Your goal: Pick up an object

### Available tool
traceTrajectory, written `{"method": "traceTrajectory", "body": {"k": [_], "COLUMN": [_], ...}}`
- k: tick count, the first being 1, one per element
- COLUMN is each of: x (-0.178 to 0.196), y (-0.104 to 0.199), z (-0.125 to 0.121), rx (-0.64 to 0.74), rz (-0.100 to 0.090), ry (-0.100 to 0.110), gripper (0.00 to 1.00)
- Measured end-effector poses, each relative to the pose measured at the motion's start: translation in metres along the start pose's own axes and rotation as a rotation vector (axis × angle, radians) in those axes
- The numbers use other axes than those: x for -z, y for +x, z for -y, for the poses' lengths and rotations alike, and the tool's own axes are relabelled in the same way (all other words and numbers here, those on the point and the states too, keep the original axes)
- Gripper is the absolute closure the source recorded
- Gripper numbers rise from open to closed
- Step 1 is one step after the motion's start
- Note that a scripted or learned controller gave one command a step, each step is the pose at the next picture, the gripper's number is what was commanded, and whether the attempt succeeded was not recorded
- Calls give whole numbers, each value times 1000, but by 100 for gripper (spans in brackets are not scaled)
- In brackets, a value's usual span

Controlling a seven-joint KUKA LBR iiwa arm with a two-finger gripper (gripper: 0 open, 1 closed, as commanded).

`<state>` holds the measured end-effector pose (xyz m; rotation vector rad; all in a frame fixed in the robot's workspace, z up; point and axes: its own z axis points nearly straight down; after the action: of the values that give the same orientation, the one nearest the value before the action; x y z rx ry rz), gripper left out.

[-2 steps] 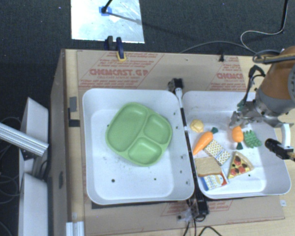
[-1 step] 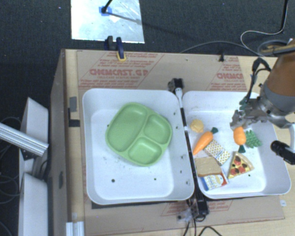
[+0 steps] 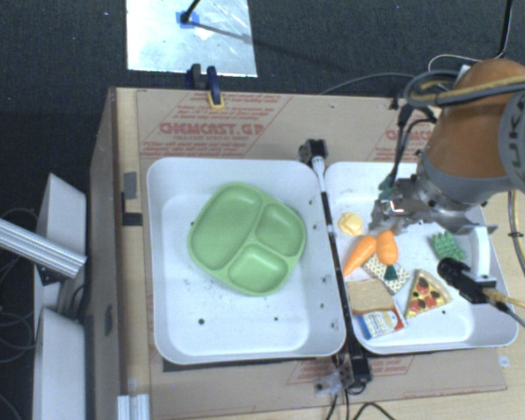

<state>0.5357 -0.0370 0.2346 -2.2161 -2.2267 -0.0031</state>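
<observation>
My gripper (image 3: 392, 215) hangs low over the right bin (image 3: 490, 322), just above an orange carrot (image 3: 360, 254) and a smaller orange piece (image 3: 387, 248). A pale yellow item (image 3: 351, 225) lies to its left by the bin's wall. Below the carrot lie a checkered green and white block (image 3: 390, 275), a slice of bread (image 3: 370, 296), a blue and white carton (image 3: 381, 324) and a pizza slice (image 3: 426, 292). A green ridged toy (image 3: 449, 246) lies to the right.
The left bin (image 3: 171, 322) holds a green divided plate (image 3: 248, 237). A black divider bar (image 3: 331, 243) runs between the two bins. The arm's grey and orange body (image 3: 477, 134) covers the right bin's far part.
</observation>
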Motion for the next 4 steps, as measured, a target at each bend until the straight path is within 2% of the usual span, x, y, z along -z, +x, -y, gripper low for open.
{"method": "traceTrajectory", "body": {"k": [1,2,3,4], "x": [6,37,59,33], "y": [60,132,42,123], "z": [41,35,48,49], "rx": [-1,0,-3,-1], "rz": [0,0,2,0], "ry": [1,0,-1,2], "gripper": [100,100,100,100]}}
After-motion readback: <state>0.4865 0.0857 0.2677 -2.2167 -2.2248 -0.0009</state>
